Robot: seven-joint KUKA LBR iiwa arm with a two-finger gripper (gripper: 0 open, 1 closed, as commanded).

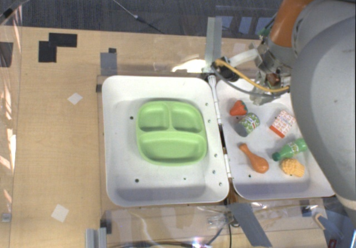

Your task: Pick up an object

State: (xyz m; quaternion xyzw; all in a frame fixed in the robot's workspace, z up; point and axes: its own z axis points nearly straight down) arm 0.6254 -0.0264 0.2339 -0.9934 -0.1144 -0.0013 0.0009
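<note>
Arm (pixel 325 74): bulky smooth grey casing, orange band (pixel 286 19) above wrist. Yellow and black cables (pixel 245 77) loop around the metal wrist fittings.

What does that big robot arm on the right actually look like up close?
The arm is a bulky, rounded, smooth grey shell with an orange band above the wrist. Yellow and black cables loop out near its metal wrist end, and more cable curls over the top of the orange part.

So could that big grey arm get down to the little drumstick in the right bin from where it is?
Probably yes. The drumstick lies in the open on the right bin floor, apart from the can and the corn, with nothing on top. The gripper sits over the bin's far end.
</note>
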